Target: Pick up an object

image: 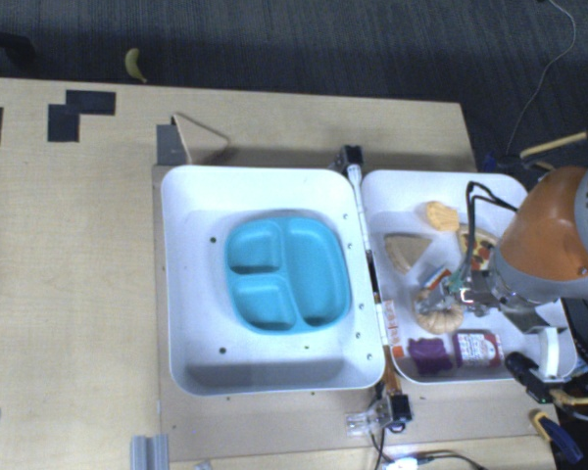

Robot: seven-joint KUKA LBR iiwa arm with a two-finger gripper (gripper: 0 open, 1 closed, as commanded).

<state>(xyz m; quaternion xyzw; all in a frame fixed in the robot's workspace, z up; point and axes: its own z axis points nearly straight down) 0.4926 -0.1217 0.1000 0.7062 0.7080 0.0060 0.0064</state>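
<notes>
My gripper [459, 295] is low inside the right bin [397, 189], reaching in from the right under the orange wrist band [554, 231]. Its tip is right over a tan ring-shaped piece [437, 313] and next to a small multicoloured item [432, 278]. Around them lie a tan wedge [404, 251], a yellowish round piece [441, 214], a purple block [431, 354] and a small bottle with a dark red label [476, 348]. The wrist hides the bin's right part.
The left bin [191, 262] holds a blue divided plate [286, 272]. A black rod [354, 169] lies along the wall between the two bins. Cables and clips sit at the bench's front edge near the right bin.
</notes>
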